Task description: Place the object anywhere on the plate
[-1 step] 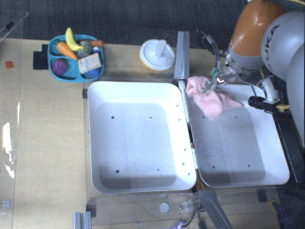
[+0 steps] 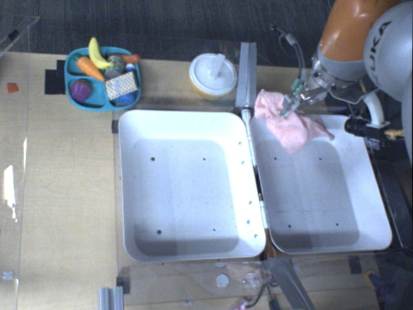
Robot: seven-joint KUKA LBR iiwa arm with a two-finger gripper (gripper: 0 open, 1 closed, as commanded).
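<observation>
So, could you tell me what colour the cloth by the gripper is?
Pale pink; the cloth shows best in the camera view.

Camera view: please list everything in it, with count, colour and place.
Bins: two, white, side by side on the bench.
Cloth: one, pink, draped over the right bin's back-left corner.
Tray: one, blue, back left, holding toy food, including a banana and a carrot.
Container: one, yellow with white lid, behind the left bin.
Arm: one, grey and orange, reaching in from the right.
Gripper: one, at the cloth.
</observation>
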